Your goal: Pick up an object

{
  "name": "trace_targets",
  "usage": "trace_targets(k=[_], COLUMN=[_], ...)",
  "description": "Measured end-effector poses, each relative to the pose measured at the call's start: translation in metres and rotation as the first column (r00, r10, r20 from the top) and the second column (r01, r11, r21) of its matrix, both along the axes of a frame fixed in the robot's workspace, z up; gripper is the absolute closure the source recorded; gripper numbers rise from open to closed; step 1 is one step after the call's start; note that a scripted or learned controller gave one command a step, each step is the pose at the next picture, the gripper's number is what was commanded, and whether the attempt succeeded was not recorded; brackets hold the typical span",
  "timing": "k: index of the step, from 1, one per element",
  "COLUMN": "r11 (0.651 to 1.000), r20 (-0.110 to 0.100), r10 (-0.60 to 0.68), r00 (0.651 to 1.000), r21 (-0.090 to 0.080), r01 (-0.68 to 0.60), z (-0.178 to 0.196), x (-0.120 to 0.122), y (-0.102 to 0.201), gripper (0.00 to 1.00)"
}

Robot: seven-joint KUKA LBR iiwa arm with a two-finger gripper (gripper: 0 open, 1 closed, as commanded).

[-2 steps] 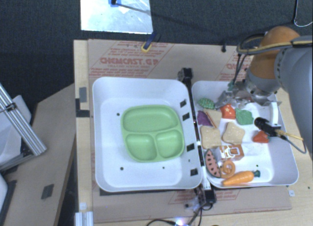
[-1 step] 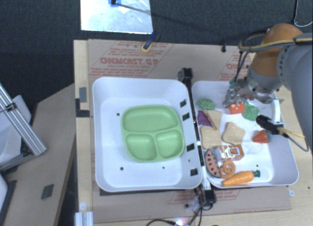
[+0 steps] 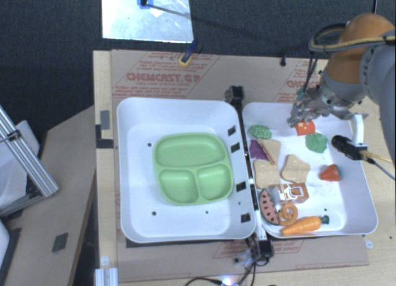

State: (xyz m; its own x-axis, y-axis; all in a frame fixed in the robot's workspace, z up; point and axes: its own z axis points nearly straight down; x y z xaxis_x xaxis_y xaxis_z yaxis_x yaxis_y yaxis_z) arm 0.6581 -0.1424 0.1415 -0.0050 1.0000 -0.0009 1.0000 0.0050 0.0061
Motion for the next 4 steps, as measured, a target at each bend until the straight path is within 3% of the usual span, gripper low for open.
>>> trace_targets(k=[2, 3, 4], r11=[1.000, 1.000, 1.000], r20=[-0.002, -0.006, -0.009], r10=[0.001, 0.003, -0.002], r00=[1.000, 1.000, 1.000], r21=[0.000, 0.002, 0.002], r01=[-0.001, -0.003, 0.002], z=[0.085, 0.090, 0.089], x=[0.012, -0.022, -0.075], y=[0.003, 0.042, 0.065], gripper=[1.00, 1.00, 1.00])
